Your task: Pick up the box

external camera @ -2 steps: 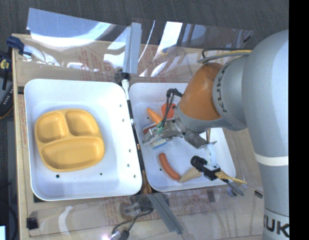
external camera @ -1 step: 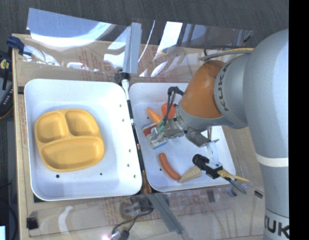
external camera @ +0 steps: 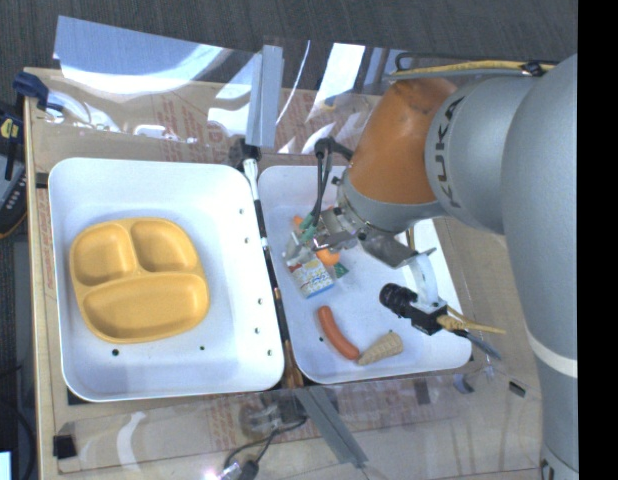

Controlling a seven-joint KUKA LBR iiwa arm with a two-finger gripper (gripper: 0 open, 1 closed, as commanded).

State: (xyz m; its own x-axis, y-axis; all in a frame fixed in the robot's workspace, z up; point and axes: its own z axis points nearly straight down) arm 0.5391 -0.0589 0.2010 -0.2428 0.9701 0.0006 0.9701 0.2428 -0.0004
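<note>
In the right bin (external camera: 429, 360), box (external camera: 314, 275) just beneath gripper (external camera: 322, 236)

Bright, even light from above; both white bins (external camera: 159, 378) read clean without blown-out patches. Strong bluish-white glare along the clear panel (external camera: 139, 63) at the top, with streaky reflections running across toward the arm (external camera: 469, 138). Soft sheen on the arm's orange band and grey casing. Shadows are faint and short: a light one under the yellow tray (external camera: 139, 278), another beneath the arm in the right bin. The dark floor at the top is dim and grainy. Focus is moderate overall; small items in the right bin look slightly soft, labels unreadable.
</note>
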